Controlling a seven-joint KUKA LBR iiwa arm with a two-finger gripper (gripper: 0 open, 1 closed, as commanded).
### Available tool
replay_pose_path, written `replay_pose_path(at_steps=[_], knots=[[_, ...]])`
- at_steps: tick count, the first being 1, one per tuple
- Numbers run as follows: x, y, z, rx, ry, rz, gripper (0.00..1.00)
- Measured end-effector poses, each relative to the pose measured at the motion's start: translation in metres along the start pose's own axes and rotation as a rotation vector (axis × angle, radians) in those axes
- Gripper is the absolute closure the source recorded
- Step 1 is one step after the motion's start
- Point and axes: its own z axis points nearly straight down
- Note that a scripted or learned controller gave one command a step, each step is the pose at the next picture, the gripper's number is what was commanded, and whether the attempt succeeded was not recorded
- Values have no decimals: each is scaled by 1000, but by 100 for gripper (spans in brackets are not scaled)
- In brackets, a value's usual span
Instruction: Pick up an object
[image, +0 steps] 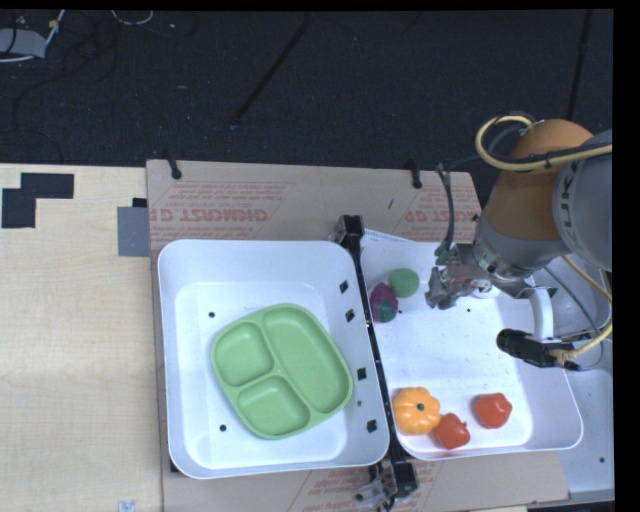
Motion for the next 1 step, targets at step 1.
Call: replay_pose_path(at_steps=[1], knots=[[-5,10,-50,-1,0,0,100]])
